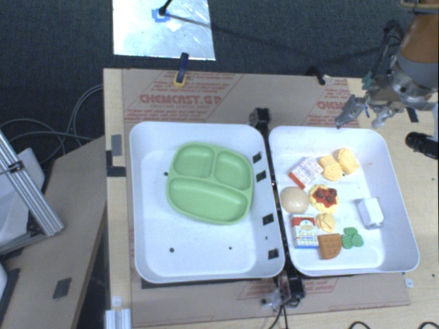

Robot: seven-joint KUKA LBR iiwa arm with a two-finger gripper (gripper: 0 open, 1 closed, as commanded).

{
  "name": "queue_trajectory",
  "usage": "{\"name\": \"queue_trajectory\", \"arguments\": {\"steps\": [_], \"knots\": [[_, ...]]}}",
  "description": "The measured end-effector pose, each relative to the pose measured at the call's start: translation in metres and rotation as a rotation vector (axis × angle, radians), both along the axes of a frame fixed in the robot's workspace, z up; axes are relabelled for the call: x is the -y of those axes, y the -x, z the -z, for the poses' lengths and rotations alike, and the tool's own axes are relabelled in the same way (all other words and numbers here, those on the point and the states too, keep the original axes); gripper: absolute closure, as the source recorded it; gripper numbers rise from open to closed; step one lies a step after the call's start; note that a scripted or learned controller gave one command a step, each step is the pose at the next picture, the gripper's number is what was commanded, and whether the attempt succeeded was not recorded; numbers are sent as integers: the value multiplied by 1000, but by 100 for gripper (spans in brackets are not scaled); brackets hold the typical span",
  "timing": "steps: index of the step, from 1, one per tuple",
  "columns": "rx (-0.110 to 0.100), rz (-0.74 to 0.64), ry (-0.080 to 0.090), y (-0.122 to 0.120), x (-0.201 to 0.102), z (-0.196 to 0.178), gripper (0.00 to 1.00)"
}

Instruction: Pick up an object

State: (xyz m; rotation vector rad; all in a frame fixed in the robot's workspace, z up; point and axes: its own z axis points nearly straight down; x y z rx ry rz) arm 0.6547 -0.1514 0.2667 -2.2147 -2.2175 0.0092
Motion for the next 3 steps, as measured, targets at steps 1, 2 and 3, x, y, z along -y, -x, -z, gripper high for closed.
{"name": "queue_trajectory", "arguments": {"steps": [1,2,3], "knots": [[11,-2,2,-1,0,-8,0],[10,0,2,-1,9,39,0],[9,0,1,6,3,86,0]]}}
